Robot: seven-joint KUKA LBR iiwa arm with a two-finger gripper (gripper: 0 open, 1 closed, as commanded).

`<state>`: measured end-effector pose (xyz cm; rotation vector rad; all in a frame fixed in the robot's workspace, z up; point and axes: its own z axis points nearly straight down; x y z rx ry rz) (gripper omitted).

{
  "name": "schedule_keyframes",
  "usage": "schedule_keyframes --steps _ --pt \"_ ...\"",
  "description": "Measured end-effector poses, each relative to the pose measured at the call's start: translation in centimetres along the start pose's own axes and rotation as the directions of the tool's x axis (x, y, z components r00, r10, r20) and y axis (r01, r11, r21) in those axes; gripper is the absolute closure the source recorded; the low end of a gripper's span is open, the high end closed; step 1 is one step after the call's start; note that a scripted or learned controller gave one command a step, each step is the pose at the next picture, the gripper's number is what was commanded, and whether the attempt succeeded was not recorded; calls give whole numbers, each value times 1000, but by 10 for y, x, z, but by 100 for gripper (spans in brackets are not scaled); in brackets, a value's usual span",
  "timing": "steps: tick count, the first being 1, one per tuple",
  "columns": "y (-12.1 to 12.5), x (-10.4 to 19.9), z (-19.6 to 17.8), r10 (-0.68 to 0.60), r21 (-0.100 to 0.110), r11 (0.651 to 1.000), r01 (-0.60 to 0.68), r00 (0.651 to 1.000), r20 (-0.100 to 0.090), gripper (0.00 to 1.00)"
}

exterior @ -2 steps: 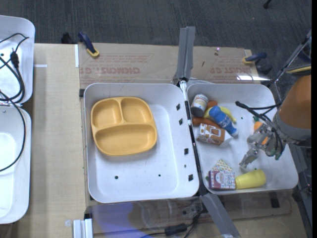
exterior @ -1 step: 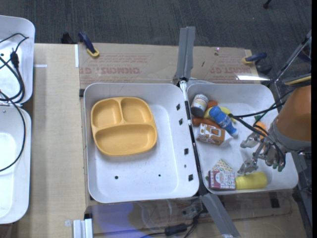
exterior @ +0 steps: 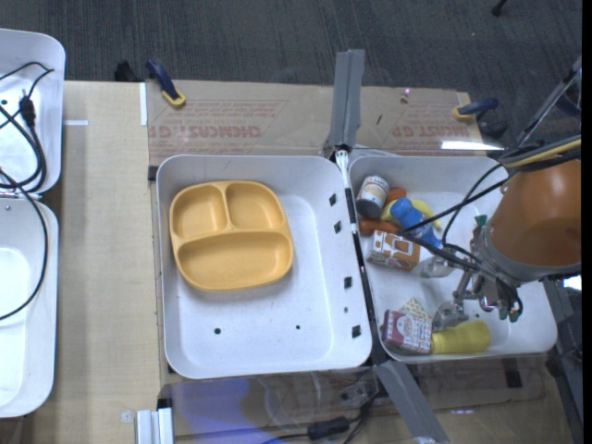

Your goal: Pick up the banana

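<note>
Right bin (exterior: pixel 532 336): the banana (exterior: pixel 461 339) lies at the near edge of this bin, its long axis running roughly left to right, close along the bin's near wall. Its left end sits just beside a small red-and-white packet (exterior: pixel 407 329).

Arm: the orange-banded wrist reaches in from the right, and the pincer (exterior: pixel 451 314) hangs at the banana's far side, just above its left half. The banana therefore lies immediately to the near side of the pincer, slightly right of it. Whether the pincer is open or closed cannot be told; cables and wrist hardware clutter that spot. Nothing visible shows the banana held.

Other contents of the right bin, farther back: a small can (exterior: pixel 373 192), a blue bottle (exterior: pixel 414 223), a boxed item (exterior: pixel 393 250), and a second yellow object behind the bottle (too hidden to identify).

Left bin (exterior: pixel 185 340): carries a yellow divided plate (exterior: pixel 230 234) at its far left, well apart from the work.

Assessment: the pick is at the approach stage. The coming move likely calls for a short shift toward the near side and closure across the banana's short width. Risk: the near wall and the adjacent packet leave little room.
</note>
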<state>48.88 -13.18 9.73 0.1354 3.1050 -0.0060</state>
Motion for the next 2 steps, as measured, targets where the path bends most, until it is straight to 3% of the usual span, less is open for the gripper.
schedule_keyframes --steps 1,2 --pt "28 -1 -2 -174 -3 985 174 985 -6 0" --pt "-6 -38 -50 -170 -9 985 170 985 -32 0"
